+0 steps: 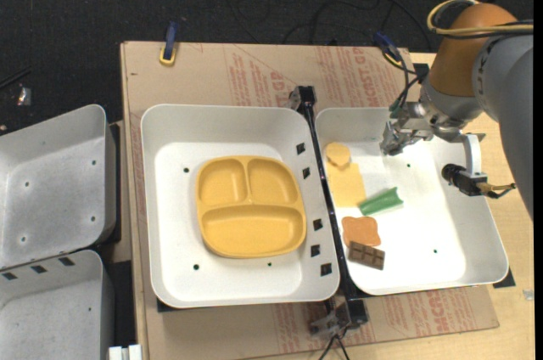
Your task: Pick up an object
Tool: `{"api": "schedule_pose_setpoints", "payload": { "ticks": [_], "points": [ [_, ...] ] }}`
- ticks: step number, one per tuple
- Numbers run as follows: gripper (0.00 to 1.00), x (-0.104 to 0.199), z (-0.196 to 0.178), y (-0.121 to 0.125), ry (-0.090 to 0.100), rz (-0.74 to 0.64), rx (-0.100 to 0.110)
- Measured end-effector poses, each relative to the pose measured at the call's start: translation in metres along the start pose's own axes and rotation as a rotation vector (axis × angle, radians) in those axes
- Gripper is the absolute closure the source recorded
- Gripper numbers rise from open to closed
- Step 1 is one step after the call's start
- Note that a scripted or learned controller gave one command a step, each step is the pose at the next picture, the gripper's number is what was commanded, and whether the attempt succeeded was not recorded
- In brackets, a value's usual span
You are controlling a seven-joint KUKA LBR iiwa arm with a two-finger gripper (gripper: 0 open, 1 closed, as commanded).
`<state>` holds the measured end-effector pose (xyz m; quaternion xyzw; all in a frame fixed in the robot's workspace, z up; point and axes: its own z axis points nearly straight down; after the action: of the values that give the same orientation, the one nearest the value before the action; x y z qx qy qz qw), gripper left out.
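Nearest the camera, a small brown chocolate-like block (366, 255) is seen lying in the right shallow white bin (441, 265), close to the black divider (321, 188) that is fixed between the two bins; just beyond the block, touching it or nearly so, an orange rounded slab (360, 228) is found; further from the divider, a green elongated piece (380, 200) is laid at a slant; beside the divider a pale yellow flat square (346, 183) is spread, and at its far end a small yellow-orange rounded piece (338, 154) is set. On the other side of the divider, a yellow three-compartment plastic plate (251, 206) is held in the left shallow white bin (170, 265). The grey arm's two-finger gripper (399, 136) is positioned over the far part of the right bin, well apart from the divider and from every item; whether its fingers are parted or closed cannot be told, and nothing is seen between them.
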<state>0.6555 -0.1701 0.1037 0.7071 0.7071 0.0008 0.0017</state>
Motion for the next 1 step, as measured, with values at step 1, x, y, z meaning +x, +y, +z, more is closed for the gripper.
{"api": "schedule_pose_setpoints", "payload": {
  "ticks": [1],
  "points": [
    [1.00,0.0082,-0.0603,-0.0005,0.000,-0.003,-0.004]
  ]
}}
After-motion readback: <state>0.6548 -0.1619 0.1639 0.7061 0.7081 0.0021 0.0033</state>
